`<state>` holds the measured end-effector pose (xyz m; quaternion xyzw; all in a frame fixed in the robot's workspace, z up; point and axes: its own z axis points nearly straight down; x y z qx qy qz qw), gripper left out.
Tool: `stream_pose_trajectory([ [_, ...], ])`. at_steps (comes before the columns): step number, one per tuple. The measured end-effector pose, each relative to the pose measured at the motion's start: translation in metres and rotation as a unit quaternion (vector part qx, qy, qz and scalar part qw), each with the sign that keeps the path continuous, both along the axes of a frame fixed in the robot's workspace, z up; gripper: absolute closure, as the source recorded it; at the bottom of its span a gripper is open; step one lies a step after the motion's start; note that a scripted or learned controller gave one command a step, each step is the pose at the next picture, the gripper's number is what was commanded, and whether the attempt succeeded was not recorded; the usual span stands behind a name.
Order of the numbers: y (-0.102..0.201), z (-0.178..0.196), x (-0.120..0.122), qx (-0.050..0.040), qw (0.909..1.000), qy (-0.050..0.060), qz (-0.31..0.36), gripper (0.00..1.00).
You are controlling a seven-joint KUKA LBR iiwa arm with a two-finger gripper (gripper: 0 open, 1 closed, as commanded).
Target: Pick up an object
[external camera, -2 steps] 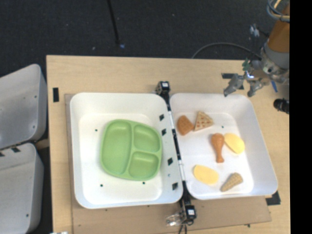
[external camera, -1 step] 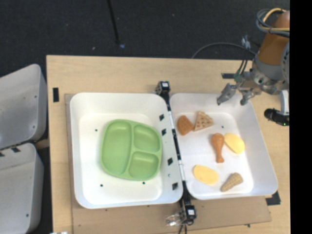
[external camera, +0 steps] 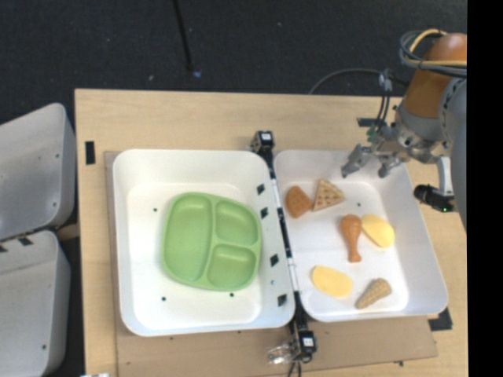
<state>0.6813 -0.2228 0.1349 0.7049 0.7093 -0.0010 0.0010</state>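
Note:
My gripper [external camera: 369, 162] hangs over the far right corner of the right bin [external camera: 416, 234], fingers spread open with nothing between them. Below it in that bin lie several toy foods: a brown round piece [external camera: 298, 202], a pizza slice [external camera: 327, 195], a chicken drumstick [external camera: 352, 236], a yellow lemon-like piece [external camera: 378, 231], a flat yellow piece [external camera: 332, 281] and a waffle cone [external camera: 373, 293]. The pizza slice is the nearest, a little left of and nearer the camera than the fingers.
The left bin [external camera: 134, 210] holds a green divided plate [external camera: 211, 242]. A raised divider with black clips [external camera: 277, 234] separates the bins. The wooden bench [external camera: 196, 116] surrounds both. Cables [external camera: 346, 77] loop behind the arm.

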Motion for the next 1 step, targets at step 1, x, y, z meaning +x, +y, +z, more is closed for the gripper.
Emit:
stream_pose_trajectory([
  [1,-0.0012,0.0144,0.0012,-0.0024,1.0,-0.003,0.001,1.0],
])
